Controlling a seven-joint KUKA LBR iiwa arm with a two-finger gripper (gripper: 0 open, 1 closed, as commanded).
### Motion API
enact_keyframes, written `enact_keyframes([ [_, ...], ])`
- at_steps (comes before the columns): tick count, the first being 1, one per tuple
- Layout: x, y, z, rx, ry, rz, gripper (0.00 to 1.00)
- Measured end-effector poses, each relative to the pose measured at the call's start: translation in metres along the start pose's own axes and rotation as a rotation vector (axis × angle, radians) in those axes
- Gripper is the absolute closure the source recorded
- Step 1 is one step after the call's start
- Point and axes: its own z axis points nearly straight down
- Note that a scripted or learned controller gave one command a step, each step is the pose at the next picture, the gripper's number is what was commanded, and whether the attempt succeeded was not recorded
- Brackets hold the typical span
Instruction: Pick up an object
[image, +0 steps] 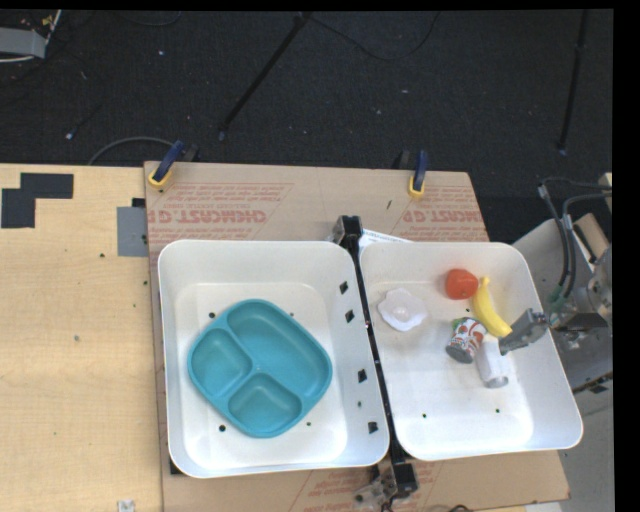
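1. Two white bins sit side by side mid-frame: the left bin (175, 300) and the right bin (545, 420), on a cardboard sheet (300, 205) held by two clamps along its top edge.
2. In the left bin, a teal divided plate (260, 367) lies flat and takes up most of the floor, with three compartments showing.
3. Over to the right bin, where the pickable items crowd its upper right part: a red round object (460, 283) near the top, and a yellow banana (489, 309) just right of it, slanting down.
4. A small can with a printed label (464, 339) lies tipped below the banana, and a grey-white cylinder (493, 366) lies just right of and below the can.
5. A pale, translucent cup-like piece (401, 310) rests left of that cluster, near the divider between the bins.
6. The gripper (524, 331) reaches in from the right edge, right beside the banana's lower end and above the grey cylinder. Whether it is gripping or spread, I cannot tell; it is too small and dark.
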Motion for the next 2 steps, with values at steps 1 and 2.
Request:
enact_keyframes([
  [1,0.0,0.001,-0.001,-0.003,-0.001,0.0,0.0],
  [2,-0.005,0.001,0.06,0.002,0.001,0.0,0.0],
])
